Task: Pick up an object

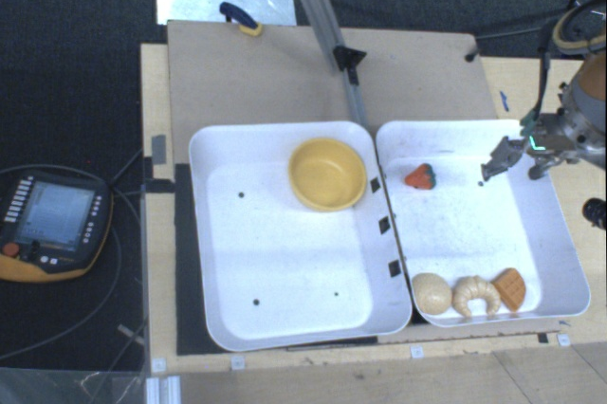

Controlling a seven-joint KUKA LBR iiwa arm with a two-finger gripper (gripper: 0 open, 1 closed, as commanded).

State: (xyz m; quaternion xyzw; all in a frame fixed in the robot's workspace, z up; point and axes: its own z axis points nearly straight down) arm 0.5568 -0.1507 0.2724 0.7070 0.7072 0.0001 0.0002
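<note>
fingers (pixel 513 160): apart, nothing between them, over right bin (pixel 569 274)
strawberry (pixel 420 175): lay left of fingers, not touching

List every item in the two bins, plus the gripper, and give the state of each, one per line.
Yellow bowl: upright, left bin.
Strawberry: lying loose, right bin.
Egg: resting at near wall.
Croissant: lying between egg and waffle.
Waffle: lying beside croissant.
Gripper: over right bin, holding nothing.

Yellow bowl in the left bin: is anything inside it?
The yellow bowl sits upright near the back right corner of the left bin. Its visible interior looks plain yellow, with no object in it. The near rim hides a sliver of the inner wall.
</note>
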